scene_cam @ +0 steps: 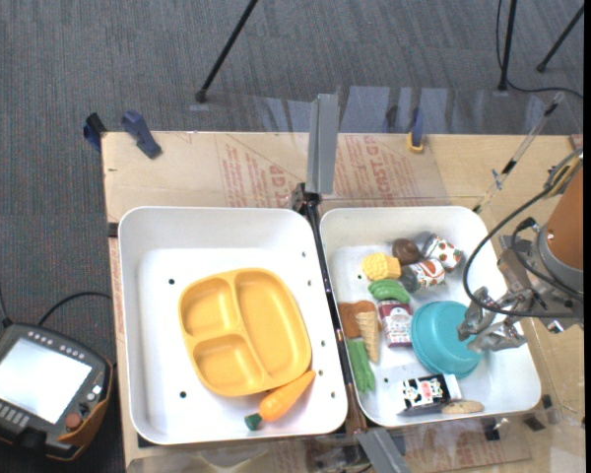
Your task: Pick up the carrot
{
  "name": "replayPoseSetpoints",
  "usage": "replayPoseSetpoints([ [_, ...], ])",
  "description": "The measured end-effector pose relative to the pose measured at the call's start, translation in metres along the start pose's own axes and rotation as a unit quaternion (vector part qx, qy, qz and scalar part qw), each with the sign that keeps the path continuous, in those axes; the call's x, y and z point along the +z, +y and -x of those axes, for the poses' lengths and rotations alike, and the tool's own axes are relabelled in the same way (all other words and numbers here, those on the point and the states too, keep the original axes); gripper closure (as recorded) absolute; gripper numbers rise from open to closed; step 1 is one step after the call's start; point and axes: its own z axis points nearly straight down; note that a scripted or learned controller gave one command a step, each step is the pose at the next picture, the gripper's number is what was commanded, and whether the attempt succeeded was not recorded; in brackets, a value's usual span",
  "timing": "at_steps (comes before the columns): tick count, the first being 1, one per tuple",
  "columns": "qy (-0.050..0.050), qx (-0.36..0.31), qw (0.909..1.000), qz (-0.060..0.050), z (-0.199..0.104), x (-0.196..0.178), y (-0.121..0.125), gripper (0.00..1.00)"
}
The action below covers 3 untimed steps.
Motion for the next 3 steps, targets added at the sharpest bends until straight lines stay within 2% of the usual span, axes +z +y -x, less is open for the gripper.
replayPoseSetpoints([
  [1, 0.0, 0.037, 0.9993, 0.0, -0.014, 0.01, -0.047, 1.0],
  [2, -0.001, -0.053, 0.9986, 0.0, 0.004, -0.024, -0.053, 1.0],
  [3, -0.001, -0.199, 0.9801, -0.001, -0.013, -0.067, -0.047, 1.0],
])
